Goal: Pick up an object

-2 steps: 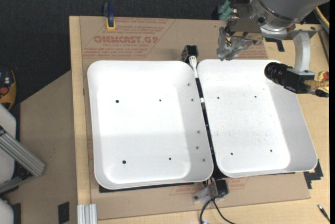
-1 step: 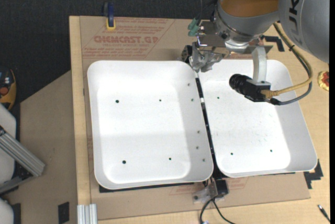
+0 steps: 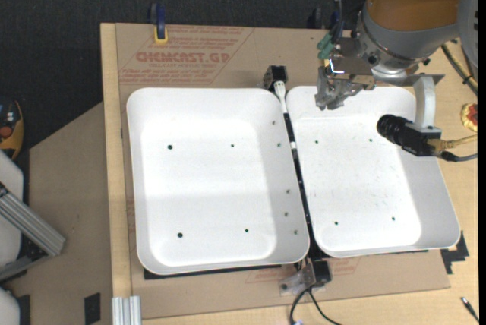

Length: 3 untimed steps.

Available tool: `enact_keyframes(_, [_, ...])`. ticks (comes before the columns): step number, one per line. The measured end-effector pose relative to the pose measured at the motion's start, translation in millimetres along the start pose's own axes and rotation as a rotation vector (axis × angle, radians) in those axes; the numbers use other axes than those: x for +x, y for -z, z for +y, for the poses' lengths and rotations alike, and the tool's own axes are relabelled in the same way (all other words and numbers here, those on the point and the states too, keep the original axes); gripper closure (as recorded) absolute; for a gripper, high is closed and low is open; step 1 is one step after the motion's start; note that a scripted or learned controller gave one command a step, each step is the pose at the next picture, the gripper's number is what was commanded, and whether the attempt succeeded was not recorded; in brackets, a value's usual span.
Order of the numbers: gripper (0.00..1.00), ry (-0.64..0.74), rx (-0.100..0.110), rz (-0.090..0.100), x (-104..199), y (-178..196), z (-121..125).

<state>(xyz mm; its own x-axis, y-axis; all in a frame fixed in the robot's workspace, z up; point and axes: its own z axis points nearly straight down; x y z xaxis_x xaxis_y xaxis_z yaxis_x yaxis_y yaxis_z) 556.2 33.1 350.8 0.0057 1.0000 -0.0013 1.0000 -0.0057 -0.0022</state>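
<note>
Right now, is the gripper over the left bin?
No, the gripper hangs over the far edge of the right bin.

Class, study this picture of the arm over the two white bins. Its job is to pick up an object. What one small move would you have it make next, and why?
Probably a small lift and pull back from the right bin. The gripper sits low at that bin's far left corner, yet I can see no loose object beneath it or elsewhere on either bin's floor, the left bin included. Rising would open the view to search for a target.
</note>
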Motion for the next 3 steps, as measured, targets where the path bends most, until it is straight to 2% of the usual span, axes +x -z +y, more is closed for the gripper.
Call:
enact_keyframes(1, [1.00, -0.002, 0.004, -0.001, -66, -50, 23])
enact_keyframes(2, [1.00, 0.019, -0.005, 0.007, 67, -62, 55])
enact_keyframes(3, [1.00, 0.000, -0.010, -0.001, 3, -14, 65])
